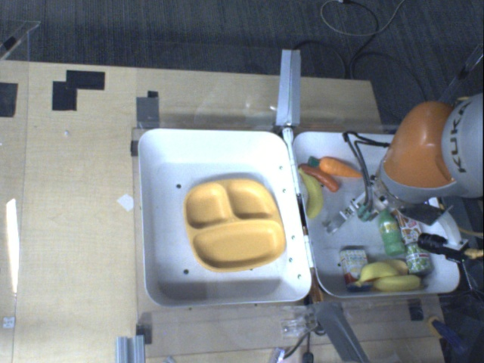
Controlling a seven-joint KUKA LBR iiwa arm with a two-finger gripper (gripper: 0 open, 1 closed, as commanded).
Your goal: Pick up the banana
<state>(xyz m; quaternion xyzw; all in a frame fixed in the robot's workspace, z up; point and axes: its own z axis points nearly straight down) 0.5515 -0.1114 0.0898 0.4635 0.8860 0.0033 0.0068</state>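
Observation:
A yellow banana (314,197) with a greenish tip lies along the left wall of the right bin (448,278), next to a red chili (321,178) and a carrot (339,168). A second yellow banana bunch (390,276) rests at that bin's front edge. My gripper (342,212) hangs over the middle of the right bin, a little right of the first banana and apart from it. It is open with nothing between its fingers. The grey arm with its orange band (420,154) hides the bin's back right part.
A green bottle (391,235), a small can (352,261) and a printed packet (415,257) crowd the right bin near the bunch. The left bin (162,203) holds a yellow divided plate (233,223). A metal post (290,89) stands between the bins.

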